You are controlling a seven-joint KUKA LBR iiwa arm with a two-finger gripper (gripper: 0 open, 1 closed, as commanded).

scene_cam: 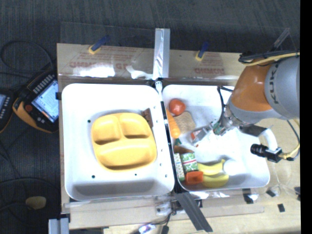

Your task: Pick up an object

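A red tomato (177, 106) lies at the right bin's 11 o'clock corner; a yellow banana (213, 174) rests lengthwise at 6 o'clock, an orange-red block (193, 177) touching it

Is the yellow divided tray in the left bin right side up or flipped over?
Right side up. The yellow tray lies flat in the left bin with its compartments facing the camera, two small ones above one long one.
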